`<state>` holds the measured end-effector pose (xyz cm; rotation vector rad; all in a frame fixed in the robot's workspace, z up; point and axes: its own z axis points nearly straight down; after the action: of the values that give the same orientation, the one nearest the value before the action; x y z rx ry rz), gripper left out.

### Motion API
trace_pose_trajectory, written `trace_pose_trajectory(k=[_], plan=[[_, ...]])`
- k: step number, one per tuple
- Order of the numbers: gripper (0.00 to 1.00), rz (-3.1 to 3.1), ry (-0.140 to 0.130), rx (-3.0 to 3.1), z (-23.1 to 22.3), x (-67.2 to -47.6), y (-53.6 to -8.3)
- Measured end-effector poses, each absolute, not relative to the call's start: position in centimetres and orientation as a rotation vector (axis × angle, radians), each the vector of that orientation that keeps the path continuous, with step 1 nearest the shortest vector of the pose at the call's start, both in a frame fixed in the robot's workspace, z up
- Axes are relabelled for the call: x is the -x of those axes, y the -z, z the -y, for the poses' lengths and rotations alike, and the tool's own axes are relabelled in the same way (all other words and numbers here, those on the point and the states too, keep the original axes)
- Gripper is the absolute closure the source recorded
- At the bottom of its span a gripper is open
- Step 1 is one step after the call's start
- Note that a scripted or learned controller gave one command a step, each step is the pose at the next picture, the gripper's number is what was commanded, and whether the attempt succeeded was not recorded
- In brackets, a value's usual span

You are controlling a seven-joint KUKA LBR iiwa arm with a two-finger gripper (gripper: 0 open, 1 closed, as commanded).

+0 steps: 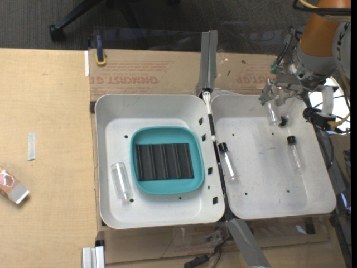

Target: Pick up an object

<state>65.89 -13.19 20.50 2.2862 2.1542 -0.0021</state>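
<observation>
Item 1, left bin (106,149): a shallow white tray sitting on the surface. It is carrying a teal tray (166,161) with a dark ribbed insert at its centre. A clear tube (119,180) is lying just left of the teal tray, lengthwise along the bin floor.

Item 2, right bin (262,200): touching the left bin along the shared divider. A clear vial with a black cap (227,162) is lying against the wall nearest the left bin, likely having rolled there because the floor slopes up at the rim. A second capped vial (295,153) is lying toward the side farthest from the left bin, cap pointing to the far wall.

Item 3, end effector (274,106): hanging over the far corner of the right bin, on the side away from the left bin. A clear tube-like piece is appearing between its fingers, so it is judged to be closing narrowly on a small vial (272,114), lifted clear of the bin floor; the glare is making this uncertain.

Item 4, cardboard sheet (167,74): lying beyond the left bin, serving as a backing. Printing is reading mirrored, apparently "CHEMCAST GP".

Item 5, small packet (12,186): lying well left of the left bin; its label is too small to read.
</observation>
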Motion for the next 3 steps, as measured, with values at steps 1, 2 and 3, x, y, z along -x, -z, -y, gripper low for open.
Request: trace_pose_trajectory(k=[1,2,3], plan=[[1.0,-2.121,0.002,-2.317,7.3,-65.9,-24.1],[1.0,-1.938,0.007,-2.474,1.5,-65.9,-24.5],[1.0,-1.899,0.006,-2.503,-1.0,-65.9,-25.0]])
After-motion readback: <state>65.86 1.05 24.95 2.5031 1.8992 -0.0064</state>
